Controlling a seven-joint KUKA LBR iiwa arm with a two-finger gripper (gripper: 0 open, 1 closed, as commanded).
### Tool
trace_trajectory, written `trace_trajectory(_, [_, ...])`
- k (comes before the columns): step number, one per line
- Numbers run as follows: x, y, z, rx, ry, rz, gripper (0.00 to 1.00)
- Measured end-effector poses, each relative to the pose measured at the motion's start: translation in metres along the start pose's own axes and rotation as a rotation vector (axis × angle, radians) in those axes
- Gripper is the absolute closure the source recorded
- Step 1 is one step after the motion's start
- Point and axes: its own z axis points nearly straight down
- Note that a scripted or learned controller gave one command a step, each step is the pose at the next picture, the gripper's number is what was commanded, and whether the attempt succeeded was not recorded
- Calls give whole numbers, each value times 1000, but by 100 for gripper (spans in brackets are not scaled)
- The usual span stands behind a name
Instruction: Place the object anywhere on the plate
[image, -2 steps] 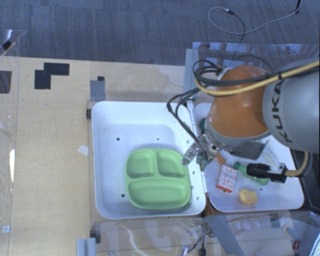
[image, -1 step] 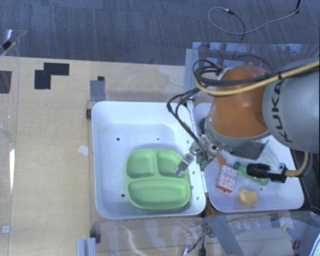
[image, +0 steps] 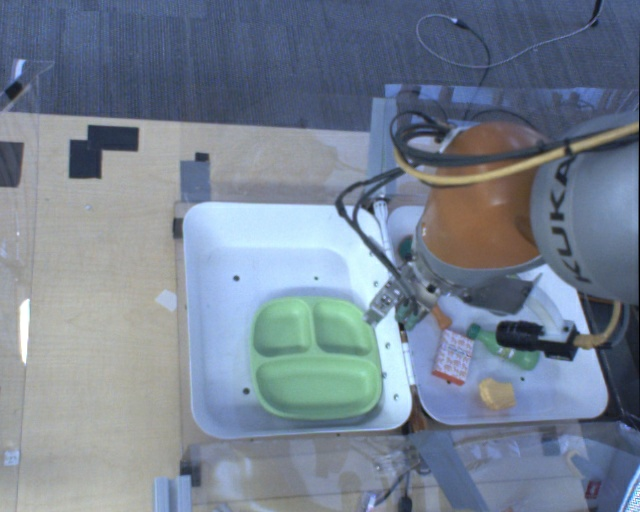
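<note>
A light green divided plate (image: 316, 358) lies in the left white bin (image: 215, 300), toward its front right. My gripper (image: 392, 300) hangs over the wall between the two bins, just beyond the plate's upper right corner. A small green piece (image: 409, 313) shows right beside the gripper; whether it is held cannot be made out. In the right bin (image: 560, 400) lie a red and white packet (image: 454, 357), a yellow lump (image: 496, 394), a green object (image: 492, 340) and a small orange piece (image: 441, 319).
The grey and orange arm (image: 480, 200) covers the back of the right bin. Black tape marks (image: 100, 148) sit on the wooden bench at the far left. The left bin's back and left floor are bare white.
</note>
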Motion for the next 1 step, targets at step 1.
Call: trace_trajectory(1, [0,0,0,0,0,0,0])
